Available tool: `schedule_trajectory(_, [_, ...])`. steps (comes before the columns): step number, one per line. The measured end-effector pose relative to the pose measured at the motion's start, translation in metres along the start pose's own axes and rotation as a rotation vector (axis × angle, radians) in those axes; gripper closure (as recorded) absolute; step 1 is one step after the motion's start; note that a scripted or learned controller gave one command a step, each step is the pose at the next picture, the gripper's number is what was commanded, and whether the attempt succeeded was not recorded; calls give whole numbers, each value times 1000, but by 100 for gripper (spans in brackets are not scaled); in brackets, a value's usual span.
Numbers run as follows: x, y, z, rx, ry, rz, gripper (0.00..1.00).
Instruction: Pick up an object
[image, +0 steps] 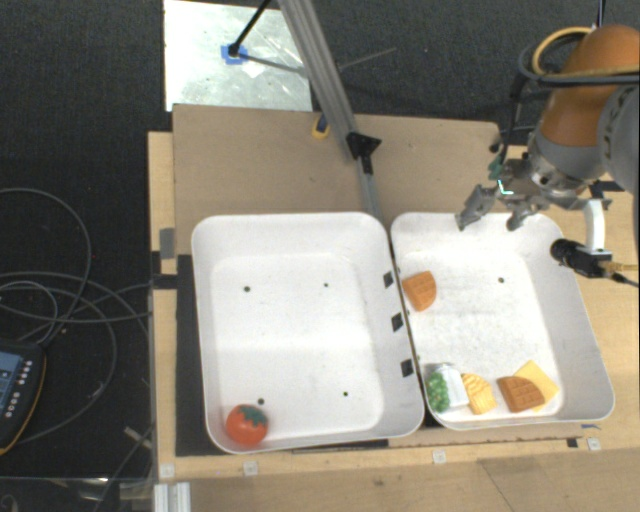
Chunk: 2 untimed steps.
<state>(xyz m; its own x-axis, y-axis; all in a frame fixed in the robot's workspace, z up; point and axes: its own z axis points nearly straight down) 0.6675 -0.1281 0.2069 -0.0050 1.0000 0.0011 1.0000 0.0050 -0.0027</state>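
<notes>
Overhead, camera view. Item: grey arm with orange band, two-finger end effector spread apart and grasping nothing, poised over the far rim of the right shallow white plastic bin. Contents of that bin: round orange bread-like piece near its left wall; at the near edge, a green-and-white packet, a yellow wedge, a brown waffle-like square and a yellow cheese-like block. Left shallow white plastic bin: red tomato-shaped toy, near-left corner. Both bins rest on the brown table.
</notes>
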Motion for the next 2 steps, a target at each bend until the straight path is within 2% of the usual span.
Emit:
schedule_trajectory(1, [0,1,-3,-4,-2,-2,0])
schedule_trajectory(2, [2,-2,60,2,0,1,0])
